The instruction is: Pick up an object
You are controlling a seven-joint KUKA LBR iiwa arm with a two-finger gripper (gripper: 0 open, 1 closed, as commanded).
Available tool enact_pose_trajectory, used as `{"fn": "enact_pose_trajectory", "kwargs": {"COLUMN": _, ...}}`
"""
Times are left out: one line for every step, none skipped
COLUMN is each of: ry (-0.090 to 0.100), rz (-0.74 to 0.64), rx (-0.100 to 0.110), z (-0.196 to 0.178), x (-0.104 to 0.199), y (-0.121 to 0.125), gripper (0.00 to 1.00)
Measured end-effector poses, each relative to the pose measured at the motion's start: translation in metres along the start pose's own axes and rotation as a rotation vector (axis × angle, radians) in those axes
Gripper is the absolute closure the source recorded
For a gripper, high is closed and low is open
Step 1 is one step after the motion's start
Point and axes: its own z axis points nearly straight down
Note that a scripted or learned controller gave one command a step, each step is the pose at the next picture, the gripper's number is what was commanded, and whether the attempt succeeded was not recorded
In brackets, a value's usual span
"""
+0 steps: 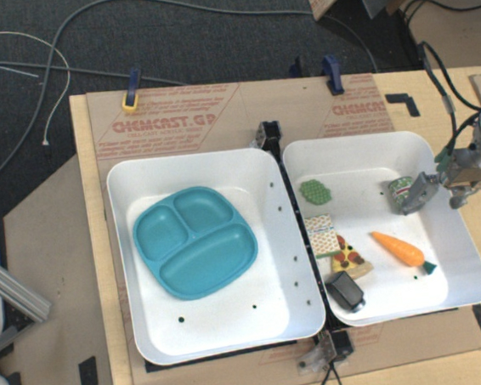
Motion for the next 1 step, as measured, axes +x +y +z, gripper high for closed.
{"fn": "enact_pose_trajectory", "kwargs": {"ry": -0.002, "rz": -0.002, "rx": -0.009, "z": -0.0042, "x": 0.0001, "y": 0.0019, "gripper": 0.0}}
